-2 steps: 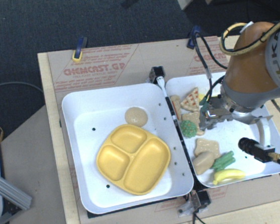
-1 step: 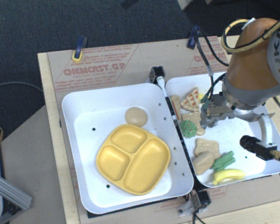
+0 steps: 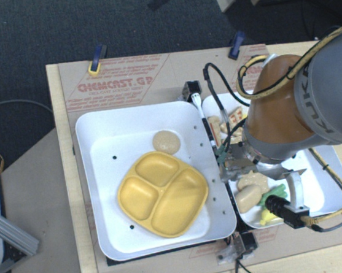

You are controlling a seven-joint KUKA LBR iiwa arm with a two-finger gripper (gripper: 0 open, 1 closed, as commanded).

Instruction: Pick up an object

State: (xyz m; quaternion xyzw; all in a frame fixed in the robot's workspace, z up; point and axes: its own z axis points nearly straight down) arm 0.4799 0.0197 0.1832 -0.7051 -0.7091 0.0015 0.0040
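Candidate objects on my feed: a tan, potato-like lump (image 3: 247, 195) and a green-and-yellow item (image 3: 272, 204) just beside it, both in the right bin (image 3: 333, 171), near its front-left corner. Some printed packaging (image 3: 234, 119) sits further back in that bin, partly hidden.

The tool (image 3: 239, 164) hangs directly over the left part of the right bin, just behind the tan lump and close to it. I can't tell from here whether they touch. The arm's wrist and orange band (image 3: 274, 98) cover the tool from above, so I cannot tell if it's released or clenched, and I see nothing between its tips.

Left bin (image 3: 97, 142): a yellow three-compartment plate (image 3: 162, 192) lies flat in the middle, and a small beige round disc (image 3: 167, 142) just behind it, near the plate rim, maybe touching.

Both bins sit side by side on the cardboard-covered desk (image 3: 63, 115). Blue clamps (image 3: 96, 58) hold the back edge.
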